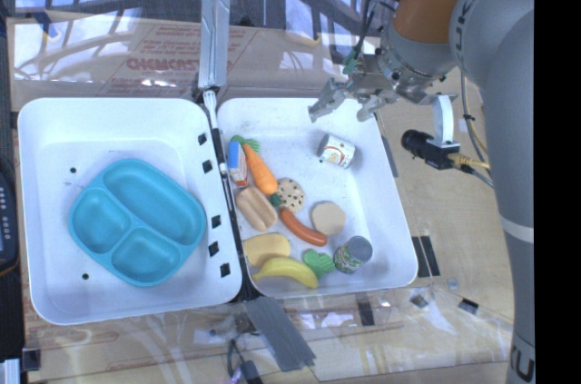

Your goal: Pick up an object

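Behind my bins, the flattened cardboard sheet (pixel 145 64) carries faint reddish mirrored lettering too blurred to read, and my arm (pixel 504 19) shows partial letters.

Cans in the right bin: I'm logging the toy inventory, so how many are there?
2. One small white can lies on its side near the bin's upper right; one grey can sits near the lower right corner, beside the green toy. Others might hide under toys.

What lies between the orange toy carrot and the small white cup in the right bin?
In the camera view, only bare white bin floor lies between the orange toy carrot and the small white cup.
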`<state>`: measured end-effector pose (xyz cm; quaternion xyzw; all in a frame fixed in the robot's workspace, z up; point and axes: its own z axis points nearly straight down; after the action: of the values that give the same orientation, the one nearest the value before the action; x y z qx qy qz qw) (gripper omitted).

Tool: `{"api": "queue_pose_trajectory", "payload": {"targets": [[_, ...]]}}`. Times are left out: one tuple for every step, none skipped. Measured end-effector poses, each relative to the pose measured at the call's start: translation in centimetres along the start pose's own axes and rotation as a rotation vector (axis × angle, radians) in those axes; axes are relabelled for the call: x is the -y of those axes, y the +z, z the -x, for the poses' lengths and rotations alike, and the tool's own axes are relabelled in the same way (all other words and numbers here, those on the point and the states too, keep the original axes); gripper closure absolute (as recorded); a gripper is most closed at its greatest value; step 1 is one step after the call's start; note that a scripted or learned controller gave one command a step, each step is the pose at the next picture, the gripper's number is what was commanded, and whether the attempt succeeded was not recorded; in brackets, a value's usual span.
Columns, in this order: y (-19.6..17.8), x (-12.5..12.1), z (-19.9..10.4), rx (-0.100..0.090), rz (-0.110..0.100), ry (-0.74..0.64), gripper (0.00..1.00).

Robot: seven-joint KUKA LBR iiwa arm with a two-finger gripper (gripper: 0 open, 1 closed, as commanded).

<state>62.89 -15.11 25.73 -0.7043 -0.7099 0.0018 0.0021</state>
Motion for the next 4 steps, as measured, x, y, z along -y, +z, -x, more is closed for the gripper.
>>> {"api": "queue_pose_trajectory", "payload": {"targets": [[12.5,-2.6,-4.6,-0.002,-0.009,-0.001,0.0],[6.5,0.9,-6.7,-0.001,0.0,0.198,0.0],[16.7,0.5,-5.0,0.0,0.001,0.017,0.0],[15.7,0.5,-5.0,0.0,-0.001,0.014,1.0]]}}
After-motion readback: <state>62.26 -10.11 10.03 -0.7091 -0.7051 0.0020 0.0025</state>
